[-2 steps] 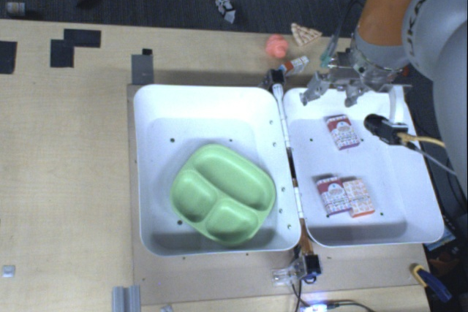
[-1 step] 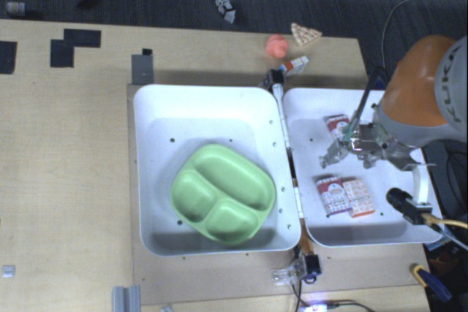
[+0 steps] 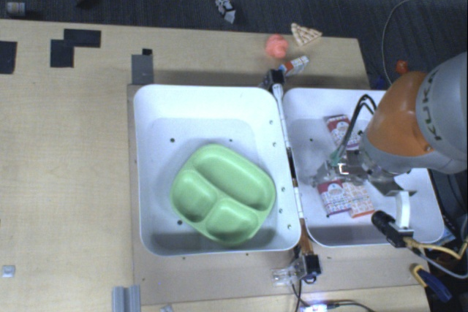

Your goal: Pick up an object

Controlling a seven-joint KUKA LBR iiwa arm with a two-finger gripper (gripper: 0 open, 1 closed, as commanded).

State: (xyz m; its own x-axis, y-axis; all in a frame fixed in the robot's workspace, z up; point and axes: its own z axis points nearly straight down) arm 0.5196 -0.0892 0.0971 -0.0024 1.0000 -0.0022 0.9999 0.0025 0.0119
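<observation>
Red-printed packet (image 3: pixel 345 199) lies just under gripper (image 3: pixel 338 170).

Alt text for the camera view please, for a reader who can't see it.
Seen from above, the grey and orange arm reaches from the right into the right white bin, its tool low beside a red and white packet. The left white bin holds a green divided tray. A second packet lies farther back in the right bin.
</observation>
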